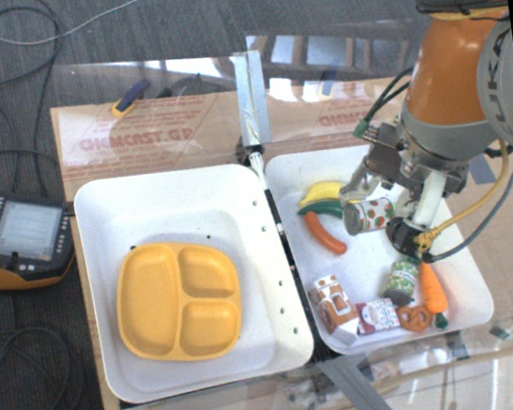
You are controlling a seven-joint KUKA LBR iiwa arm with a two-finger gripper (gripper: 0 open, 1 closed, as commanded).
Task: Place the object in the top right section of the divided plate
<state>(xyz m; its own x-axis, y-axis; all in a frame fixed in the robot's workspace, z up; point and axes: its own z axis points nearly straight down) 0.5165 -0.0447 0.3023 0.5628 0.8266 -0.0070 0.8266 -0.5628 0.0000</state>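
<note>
The gripper [368, 204] hangs over the right bin [478, 296], fingers clamped on a small can [368, 213] lifted above the toys. Pick looks done; next comes carrying it left to the yellow divided plate [179, 300], top right section

bright even overhead light, glare on clear panels [311, 54], soft shadows, mild blur

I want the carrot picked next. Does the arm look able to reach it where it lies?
Probably yes. The carrot lies in the right bin, below the gripper, open from above. The green can and pretzel crowd its left side.
</note>
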